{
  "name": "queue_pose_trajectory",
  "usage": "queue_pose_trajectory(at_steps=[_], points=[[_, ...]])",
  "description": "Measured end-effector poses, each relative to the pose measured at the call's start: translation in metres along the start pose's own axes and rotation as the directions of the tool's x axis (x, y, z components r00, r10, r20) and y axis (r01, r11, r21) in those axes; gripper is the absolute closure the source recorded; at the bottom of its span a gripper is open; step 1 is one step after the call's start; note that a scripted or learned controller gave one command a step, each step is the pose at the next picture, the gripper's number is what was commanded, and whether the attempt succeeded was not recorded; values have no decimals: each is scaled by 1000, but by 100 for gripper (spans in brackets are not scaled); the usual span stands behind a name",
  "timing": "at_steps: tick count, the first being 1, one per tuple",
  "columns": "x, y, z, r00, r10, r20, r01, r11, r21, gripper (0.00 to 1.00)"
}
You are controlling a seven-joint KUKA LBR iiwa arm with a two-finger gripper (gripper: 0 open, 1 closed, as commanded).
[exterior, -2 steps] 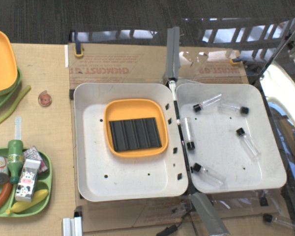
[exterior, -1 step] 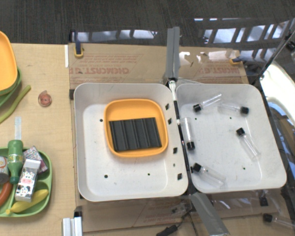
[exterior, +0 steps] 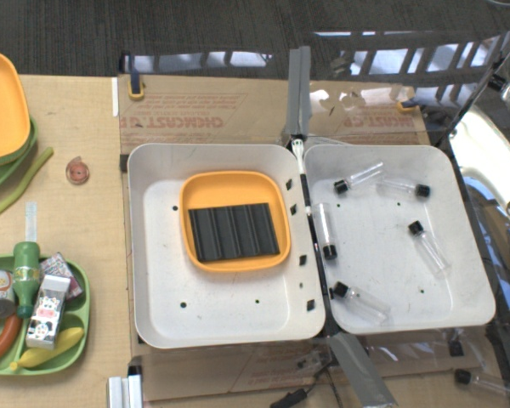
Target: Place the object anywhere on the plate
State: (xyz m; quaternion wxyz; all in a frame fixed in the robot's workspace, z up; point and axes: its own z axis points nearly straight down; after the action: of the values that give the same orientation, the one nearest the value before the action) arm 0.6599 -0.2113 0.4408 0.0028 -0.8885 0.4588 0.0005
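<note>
**benchrat:** ok so where's the stuff sitting right now?

**tubs_n_bins:** orange plate (exterior: 235, 183) is in the left bin (exterior: 221, 313), a bit toward the far side. There's a dark ribbed block (exterior: 235, 232) lying flat on it, fully inside the rim

**benchrat:** and the other bin?

**tubs_n_bins:** right bin (exterior: 382, 253) has five clear vials with black caps scattered around. Two are near the far wall (exterior: 358, 178) (exterior: 405, 188), one is out in the middle (exterior: 427, 240), one lies along the wall next to the left bin (exterior: 323, 228) and one's in the near corner (exterior: 357, 303). None of them touch the plate

**benchrat:** claw open or closed? holding anything?

**tubs_n_bins:** honestly can't tell, so I can't place anything relative to it either

**benchrat:** anything outside the bins?

**tubs_n_bins:** green tray (exterior: 68, 347) at the near left with a green bottle (exterior: 25, 274), a little carton (exterior: 44, 308) and toy food, plus a stack of dishes (exterior: 0, 109) at the far left with an orange one on top
</note>
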Motion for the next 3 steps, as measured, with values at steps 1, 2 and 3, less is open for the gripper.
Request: queue_pose_trajectory(at_steps=[1,2,3], points=[[1,0,0,965,-263,-1,263,965,-1,100],[1,1,0,789,-614,0,614,789,0,100],[7,5,1,728,-685,0,685,728,1,100]])
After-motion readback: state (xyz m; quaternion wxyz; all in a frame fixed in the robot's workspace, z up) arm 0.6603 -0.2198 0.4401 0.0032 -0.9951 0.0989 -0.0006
